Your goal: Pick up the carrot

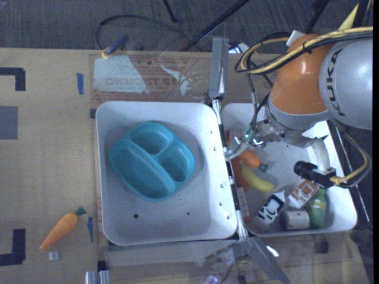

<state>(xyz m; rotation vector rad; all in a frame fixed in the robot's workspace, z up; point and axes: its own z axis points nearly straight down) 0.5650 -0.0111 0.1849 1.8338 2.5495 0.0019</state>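
An orange carrot (pixel 249 159) with a small green top lies in the right bin (pixel 346 215), near its left wall. My gripper (pixel 241 144) hangs just above and to the left of this carrot, below the arm's orange band; whether it touches the carrot cannot be made out. A second carrot (pixel 59 230) with a green top lies on the wooden bench outside the bins, at the front left.
A yellow banana (pixel 259 181) lies right beside the carrot in the right bin. A black-and-white carton (pixel 271 209), a juice box (pixel 302 194), a can (pixel 294 219) and a green bottle (pixel 318 207) crowd its front. The left bin (pixel 177 218) holds a teal divided plate (pixel 152 160).
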